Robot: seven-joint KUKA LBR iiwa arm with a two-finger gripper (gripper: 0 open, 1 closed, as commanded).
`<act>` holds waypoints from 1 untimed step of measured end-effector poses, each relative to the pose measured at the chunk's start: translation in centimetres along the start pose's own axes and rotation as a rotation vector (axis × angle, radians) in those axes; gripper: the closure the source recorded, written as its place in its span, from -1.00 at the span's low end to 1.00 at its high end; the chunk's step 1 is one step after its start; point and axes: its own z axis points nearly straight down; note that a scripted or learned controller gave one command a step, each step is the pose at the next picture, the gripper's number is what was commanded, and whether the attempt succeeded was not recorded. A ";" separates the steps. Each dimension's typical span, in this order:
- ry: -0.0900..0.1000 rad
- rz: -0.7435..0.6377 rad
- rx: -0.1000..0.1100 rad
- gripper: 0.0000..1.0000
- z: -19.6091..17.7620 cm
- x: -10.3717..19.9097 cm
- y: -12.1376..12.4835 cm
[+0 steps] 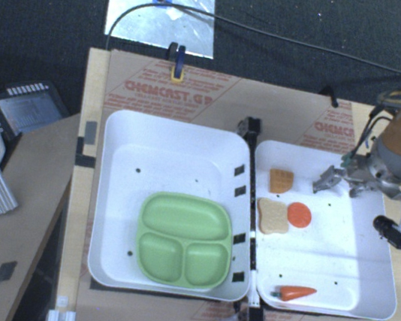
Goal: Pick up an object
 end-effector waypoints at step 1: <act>-0.002 -0.002 -0.007 1.00 -1.4 -0.1 0.2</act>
